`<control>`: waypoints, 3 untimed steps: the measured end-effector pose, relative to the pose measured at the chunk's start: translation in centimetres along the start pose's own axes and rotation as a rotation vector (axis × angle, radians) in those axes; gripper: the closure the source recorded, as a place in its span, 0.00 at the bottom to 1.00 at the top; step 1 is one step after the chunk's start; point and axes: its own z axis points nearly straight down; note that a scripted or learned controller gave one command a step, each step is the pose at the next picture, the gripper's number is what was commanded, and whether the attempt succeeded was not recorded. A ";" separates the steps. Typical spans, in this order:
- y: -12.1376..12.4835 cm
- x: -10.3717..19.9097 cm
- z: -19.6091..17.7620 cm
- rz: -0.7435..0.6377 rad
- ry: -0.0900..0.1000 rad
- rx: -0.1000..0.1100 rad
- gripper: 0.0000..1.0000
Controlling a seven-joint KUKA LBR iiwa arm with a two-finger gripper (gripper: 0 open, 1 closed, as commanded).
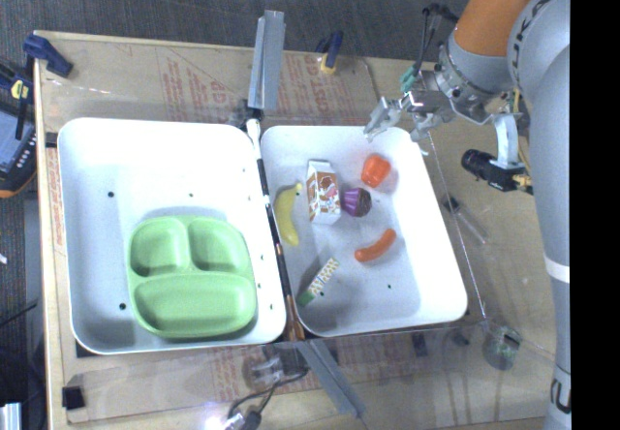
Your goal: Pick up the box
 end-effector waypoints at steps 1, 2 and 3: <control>-3.9 -0.4 13.9 0.145 0.000 -0.005 0.00; -7.4 -0.1 15.8 0.021 -0.009 -0.023 0.00; -0.2 -0.6 15.9 -0.163 -0.005 -0.006 0.00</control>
